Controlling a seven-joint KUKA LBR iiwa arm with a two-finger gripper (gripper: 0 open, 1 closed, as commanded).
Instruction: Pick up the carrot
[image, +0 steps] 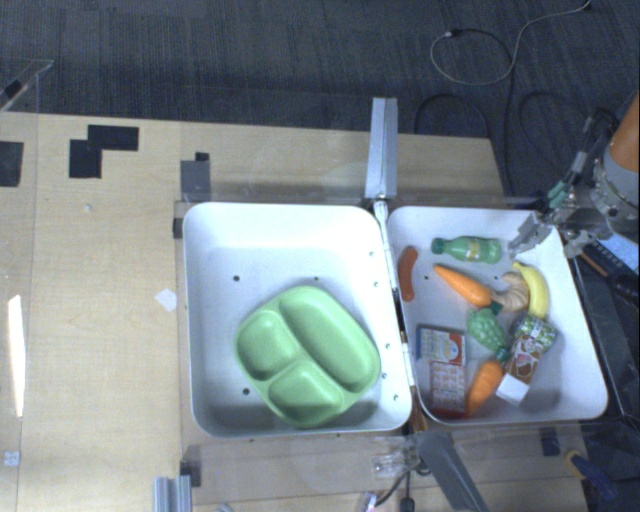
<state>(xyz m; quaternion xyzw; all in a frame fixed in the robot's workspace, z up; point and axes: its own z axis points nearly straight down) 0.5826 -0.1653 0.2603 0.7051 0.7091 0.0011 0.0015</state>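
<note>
Carrot lies untouched in the right bin, just below the green bottle and left of the banana. My tool hangs above the banana, state I cannot tell; the whole pick remains

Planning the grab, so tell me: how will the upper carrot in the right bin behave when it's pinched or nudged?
The carrot looks like smooth moulded plastic, so probably stiff, light and a bit slippery. Its round, tapered body lies flat, so a nudge may roll or swing it toward the banana close by.
</note>
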